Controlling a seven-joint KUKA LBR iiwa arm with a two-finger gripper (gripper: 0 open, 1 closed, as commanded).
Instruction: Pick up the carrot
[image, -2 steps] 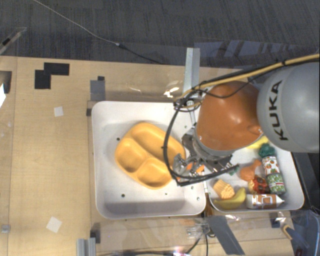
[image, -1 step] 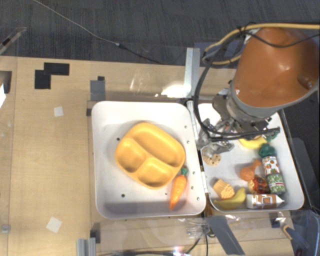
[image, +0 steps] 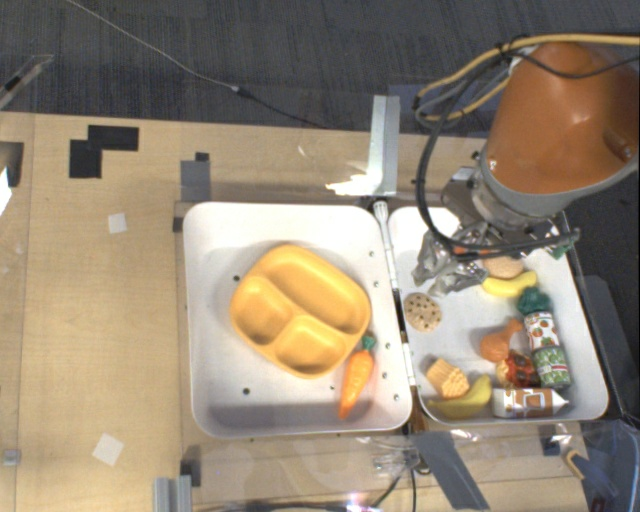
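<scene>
Carrot (image: 356, 377) lies in the left bin (image: 210, 300), near its lower right corner, green top pointing up toward the yellow tray (image: 297, 310) and tip toward the bin's front wall. We see it touching, or just beside, the tray's lower right edge. The tray sits tilted in the middle of that bin, with three compartments.

Across the divider, the right bin (image: 590, 350) holds a cookie (image: 423, 312), a banana (image: 462, 402), a waffle-like piece (image: 447, 377), two bottles (image: 543, 350), an orange piece, a yellow piece and a green one, crowded along its right and front sides.

Our gripper (image: 450, 268) hangs over the right bin's upper part, well apart from the carrot; its fingers look spread and hold nothing.

The bench (image: 90, 330) is pale wood with black marks at its upper left. Beyond it lies dark carpet (image: 250, 50) crossed by a thin cable.
</scene>
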